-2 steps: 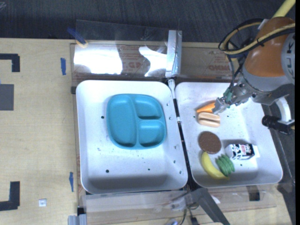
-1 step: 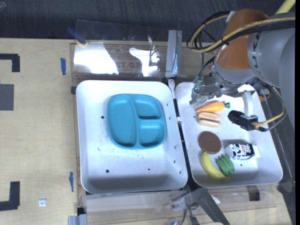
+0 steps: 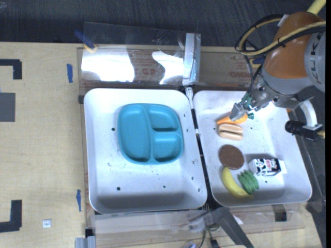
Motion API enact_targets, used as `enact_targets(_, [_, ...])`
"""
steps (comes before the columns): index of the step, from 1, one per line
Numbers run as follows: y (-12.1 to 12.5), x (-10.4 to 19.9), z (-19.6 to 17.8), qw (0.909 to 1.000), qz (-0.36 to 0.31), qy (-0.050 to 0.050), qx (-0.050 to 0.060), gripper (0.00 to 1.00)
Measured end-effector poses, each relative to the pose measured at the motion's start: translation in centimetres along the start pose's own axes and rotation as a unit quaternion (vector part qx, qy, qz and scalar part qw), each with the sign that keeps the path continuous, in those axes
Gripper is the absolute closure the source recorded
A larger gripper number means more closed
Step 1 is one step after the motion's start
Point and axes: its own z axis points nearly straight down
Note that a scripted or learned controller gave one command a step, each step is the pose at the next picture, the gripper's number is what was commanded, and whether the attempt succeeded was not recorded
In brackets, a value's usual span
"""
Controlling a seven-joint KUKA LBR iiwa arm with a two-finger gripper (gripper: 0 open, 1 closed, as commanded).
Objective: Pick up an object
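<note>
We see the gripper [image 3: 242,110] low over the far part of the right bin [image 3: 297,154], tips right at an orange carrot-like piece [image 3: 231,119] that lies touching the far side of the hot dog [image 3: 230,131]. We cannot tell how wide the tool stands or whether it grips anything. Nearer: brown disc [image 3: 231,156], then banana [image 3: 231,183] touching a green item [image 3: 249,182], milk carton [image 3: 267,166] to the right. Left bin [image 3: 98,154] holds a blue divided plate [image 3: 150,133]
</note>
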Motion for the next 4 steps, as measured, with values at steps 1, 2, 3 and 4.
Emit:
enact_targets(1, [7.4,2.7,0.6,1.0,0.003,0.001,-0.001,1.0])
enact_targets(2, [7.5,2.5,-0.7,1.0,0.002,-0.001,-0.004,1.0])
enact_targets(3, [2.4,-0.4,-3.4,0.9811,-0.194,-0.001,-0.001,1.0])
enact_targets(4, [-3.7,1.0,-3.3,0.9428,-0.333,0.0,-0.001,1.0])
